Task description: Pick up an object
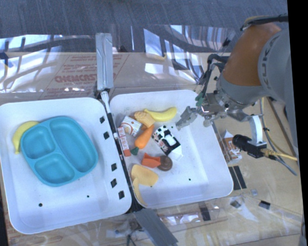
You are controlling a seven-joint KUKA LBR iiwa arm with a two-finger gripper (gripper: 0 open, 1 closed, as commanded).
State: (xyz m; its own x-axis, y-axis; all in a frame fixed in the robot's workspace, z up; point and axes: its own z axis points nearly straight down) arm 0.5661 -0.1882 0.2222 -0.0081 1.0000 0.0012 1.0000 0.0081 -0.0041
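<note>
My gripper hangs over the right part of the right bin, with its fingers apart and nothing between them. Just left of it lies a cow-patterned carton. A yellow banana lies toward the bin's back. An orange carrot and a small printed box sit further left. Toward the front are a brown round piece, an orange piece and a yellow wedge.
The left bin holds a blue divided plate with a second banana tucked at its left edge. The arm's orange band rises at the right. A black cable connector lies outside the right bin's wall.
</note>
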